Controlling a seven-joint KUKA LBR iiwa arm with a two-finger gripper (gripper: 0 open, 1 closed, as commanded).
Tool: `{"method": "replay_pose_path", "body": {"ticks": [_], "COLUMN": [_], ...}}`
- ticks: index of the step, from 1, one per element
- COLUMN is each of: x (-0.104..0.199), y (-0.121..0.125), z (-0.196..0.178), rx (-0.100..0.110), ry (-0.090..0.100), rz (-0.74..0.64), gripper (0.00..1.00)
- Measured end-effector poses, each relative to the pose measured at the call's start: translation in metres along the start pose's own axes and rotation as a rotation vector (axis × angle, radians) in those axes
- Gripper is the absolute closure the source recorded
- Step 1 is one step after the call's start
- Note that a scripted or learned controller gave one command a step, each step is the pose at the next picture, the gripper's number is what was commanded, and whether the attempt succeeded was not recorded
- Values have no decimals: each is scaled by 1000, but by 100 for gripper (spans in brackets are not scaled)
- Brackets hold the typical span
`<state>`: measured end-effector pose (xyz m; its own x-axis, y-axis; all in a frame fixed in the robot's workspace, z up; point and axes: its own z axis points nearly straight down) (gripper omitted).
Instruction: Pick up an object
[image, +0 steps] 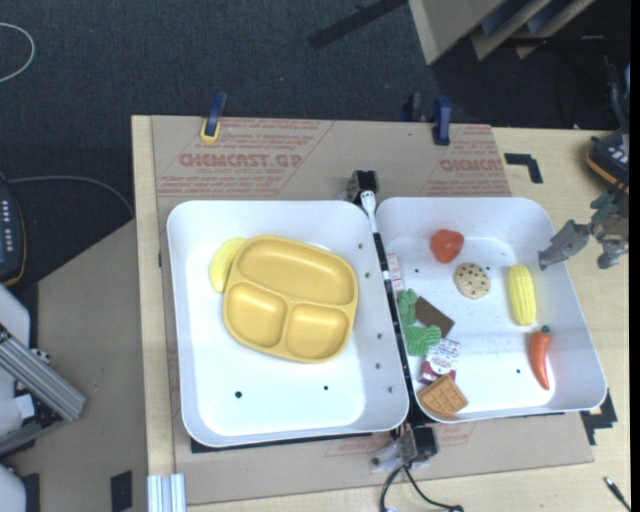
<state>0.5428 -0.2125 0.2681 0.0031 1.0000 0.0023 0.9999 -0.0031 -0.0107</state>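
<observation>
From my console I see the claw (584, 243) hanging spread with nothing in it at the right bin's (570, 300) far edge, near the corn cob (521, 293) inside.

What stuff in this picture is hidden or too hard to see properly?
- Yellow round thing: mostly tucked under the yellow divided plastic plate.
- Grey gripper: the arm behind it is cut off by the right edge.
- Small red-and-white packet: print too small to read.
- Green toy: partly covered by the dark brown square.
</observation>
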Motion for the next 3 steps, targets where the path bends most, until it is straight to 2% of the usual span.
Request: {"method": "replay_pose_path", "body": {"ticks": [1,2,3], "x": [0,6,-2], "y": [2,11,6], "z": [-6,44,96], "rx": [-12,-5,-4], "ry": [-3,0,0], "rz": [-3,-6,-2], "gripper": [0,0,0]}}
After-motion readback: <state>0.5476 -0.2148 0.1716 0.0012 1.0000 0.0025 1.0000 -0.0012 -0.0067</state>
